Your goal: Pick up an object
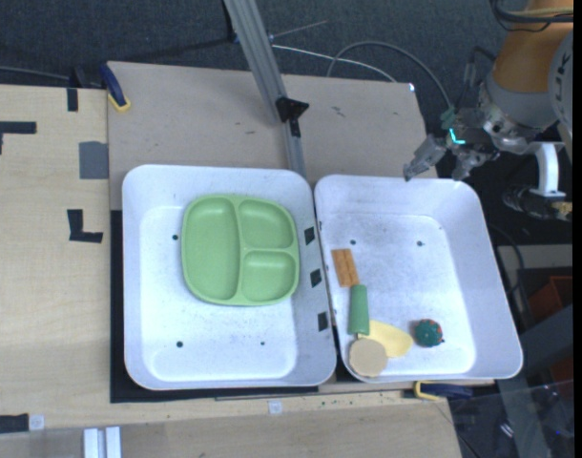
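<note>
The right bin [463,208] holds an orange block [344,266], a green cylinder [358,309], a yellow piece [391,338], a tan disc [368,356] and a small teal and red ball [426,332], all near its front left. My gripper [442,159] hangs above the bin's far right corner, away from those objects. Its two dark fingers are spread apart with nothing between them.
A green divided plate [240,249] lies in the left bin [148,351]. A slanted metal pole [258,41] rises behind the bins. Cables run across the bench behind the right bin.
</note>
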Robot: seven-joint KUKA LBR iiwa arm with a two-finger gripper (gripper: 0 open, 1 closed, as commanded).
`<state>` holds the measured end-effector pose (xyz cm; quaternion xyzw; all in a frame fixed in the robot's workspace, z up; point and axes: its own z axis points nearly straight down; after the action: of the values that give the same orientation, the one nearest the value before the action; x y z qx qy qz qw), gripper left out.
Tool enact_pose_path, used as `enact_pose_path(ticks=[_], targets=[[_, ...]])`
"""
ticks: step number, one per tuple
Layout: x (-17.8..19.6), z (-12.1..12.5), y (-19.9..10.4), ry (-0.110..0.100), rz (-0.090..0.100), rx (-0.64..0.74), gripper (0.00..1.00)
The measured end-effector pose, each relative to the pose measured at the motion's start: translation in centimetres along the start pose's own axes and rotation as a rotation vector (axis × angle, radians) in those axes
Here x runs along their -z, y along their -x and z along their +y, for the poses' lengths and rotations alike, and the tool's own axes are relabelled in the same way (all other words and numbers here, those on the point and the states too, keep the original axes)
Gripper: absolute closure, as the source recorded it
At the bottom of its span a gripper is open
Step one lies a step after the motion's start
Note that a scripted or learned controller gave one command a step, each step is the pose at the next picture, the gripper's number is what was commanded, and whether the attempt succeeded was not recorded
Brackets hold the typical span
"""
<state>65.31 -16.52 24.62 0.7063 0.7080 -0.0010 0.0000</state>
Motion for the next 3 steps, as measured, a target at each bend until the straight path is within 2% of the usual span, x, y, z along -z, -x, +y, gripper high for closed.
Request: enact_pose_path(ticks=[1, 2, 3], targets=[[-4.8, 0.5, -0.7, -0.004, 0.001, 0.0, 0.0], [-10.8, -0.2, -1.4, -0.007, 0.002, -0.001, 0.0], [-16.0, -0.3, -1.5, -0.002, -0.001, 0.0, 0.0]])
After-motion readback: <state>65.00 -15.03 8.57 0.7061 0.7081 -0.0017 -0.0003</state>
